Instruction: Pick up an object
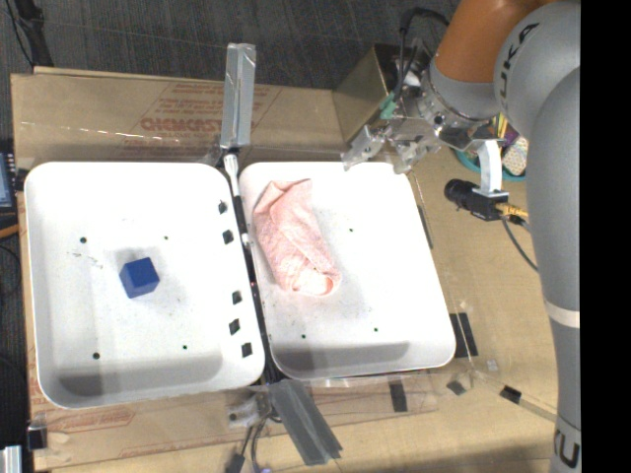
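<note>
A: Where's the target vs the pincer?

B: Crumpled pink-and-white cloth (294,237) lies in the right white shallow bin (389,264), left half of it, close to the divider. The two-finger metal gripper (380,146) hangs over that bin's far rim, so cloth is toward the camera and to view-left of it, apart, no contact.

A: Long axis?

B: Runs far-to-near, slightly slanted, fatter end nearest the camera.

A: Other option?

B: Small blue cube (140,276) in the left white bin (59,264), well apart from the pincer. Cloth is nearer imo.

A: Arm pose, jaws?

B: Grey arm w/ orange band comes in from view-right, wrist angled down-left. Fingers look spread, nothing between them.
</note>
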Robot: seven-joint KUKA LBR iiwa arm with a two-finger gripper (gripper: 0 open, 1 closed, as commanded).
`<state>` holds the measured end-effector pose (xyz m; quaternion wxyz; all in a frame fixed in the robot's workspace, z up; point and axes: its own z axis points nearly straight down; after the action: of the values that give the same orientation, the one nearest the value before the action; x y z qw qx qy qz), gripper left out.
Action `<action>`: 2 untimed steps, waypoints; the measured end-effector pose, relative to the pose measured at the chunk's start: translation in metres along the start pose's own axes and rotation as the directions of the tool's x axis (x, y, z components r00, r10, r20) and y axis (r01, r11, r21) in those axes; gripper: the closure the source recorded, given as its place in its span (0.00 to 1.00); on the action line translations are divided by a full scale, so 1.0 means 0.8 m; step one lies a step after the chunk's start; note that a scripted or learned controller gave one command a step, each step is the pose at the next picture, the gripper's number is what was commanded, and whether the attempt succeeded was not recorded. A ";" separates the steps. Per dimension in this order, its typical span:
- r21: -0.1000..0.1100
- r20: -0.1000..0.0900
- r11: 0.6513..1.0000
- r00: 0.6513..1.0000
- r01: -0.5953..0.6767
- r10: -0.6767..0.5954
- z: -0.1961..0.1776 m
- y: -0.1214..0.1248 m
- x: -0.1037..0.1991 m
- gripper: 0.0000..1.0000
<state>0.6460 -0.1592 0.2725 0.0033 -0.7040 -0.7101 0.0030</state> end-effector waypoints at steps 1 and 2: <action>0.000 0.001 0.989 0.989 0.145 -0.145 0.207 0.009 0.051 0.00; -0.005 0.000 0.976 0.976 0.218 -0.218 0.228 -0.096 0.044 0.00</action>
<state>0.5674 -0.1245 0.0910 0.0022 -0.6218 -0.7832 0.0007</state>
